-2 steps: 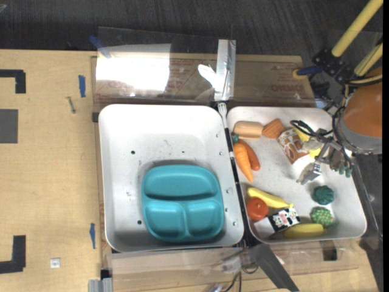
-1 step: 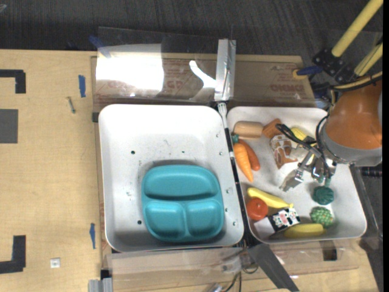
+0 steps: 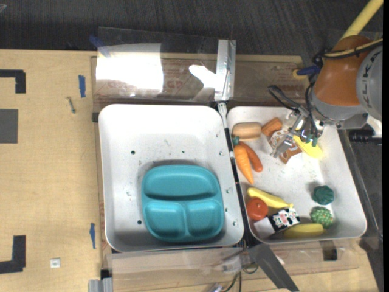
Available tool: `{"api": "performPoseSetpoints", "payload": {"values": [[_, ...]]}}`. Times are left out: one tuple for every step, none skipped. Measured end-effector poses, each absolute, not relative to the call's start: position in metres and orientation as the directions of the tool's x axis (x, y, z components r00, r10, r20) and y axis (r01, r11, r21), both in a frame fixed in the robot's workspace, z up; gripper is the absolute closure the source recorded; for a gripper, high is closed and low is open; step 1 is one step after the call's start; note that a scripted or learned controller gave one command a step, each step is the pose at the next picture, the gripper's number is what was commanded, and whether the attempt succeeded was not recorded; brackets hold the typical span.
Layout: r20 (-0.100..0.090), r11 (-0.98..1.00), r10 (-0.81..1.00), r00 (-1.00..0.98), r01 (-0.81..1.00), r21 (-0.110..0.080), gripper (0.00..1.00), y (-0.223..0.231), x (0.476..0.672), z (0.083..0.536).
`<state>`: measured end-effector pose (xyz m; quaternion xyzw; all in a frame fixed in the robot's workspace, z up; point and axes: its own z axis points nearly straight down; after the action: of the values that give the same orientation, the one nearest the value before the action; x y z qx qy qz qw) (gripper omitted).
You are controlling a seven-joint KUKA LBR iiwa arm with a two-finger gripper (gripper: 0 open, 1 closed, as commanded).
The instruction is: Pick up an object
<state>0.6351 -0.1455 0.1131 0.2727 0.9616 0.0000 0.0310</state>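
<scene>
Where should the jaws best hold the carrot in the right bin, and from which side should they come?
Probably the carrot's thick upper half, coming straight down from above. It lies flat and slanted along the bin's left wall, so the jaws should close across its width; the narrow lower tip could slip.

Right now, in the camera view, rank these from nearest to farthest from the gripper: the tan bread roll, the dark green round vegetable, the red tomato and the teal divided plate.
From the gripper:
1. Tan bread roll, just to its left in the right bin.
2. Dark green round vegetable, below it, toward the bin's right wall.
3. Red tomato, lower left in the same bin.
4. Teal divided plate, across in the left bin.
</scene>
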Motion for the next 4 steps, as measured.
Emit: {"api": "performPoseSetpoints", "payload": {"values": [[-0.068, 0.809, 0.587, -0.807, 0.586, 0.031, 0.00, -0.149, 0.610, 0.115], [-0.070, 0.726, 0.688, -0.722, 0.687, 0.037, 0.00, -0.133, 0.598, 0.115], [-0.064, 0.588, 0.808, -0.585, 0.807, 0.052, 0.00, -0.115, 0.584, 0.114], [-0.010, 0.471, 0.882, -0.471, 0.882, 0.010, 0.00, -0.125, 0.573, 0.088]]}}
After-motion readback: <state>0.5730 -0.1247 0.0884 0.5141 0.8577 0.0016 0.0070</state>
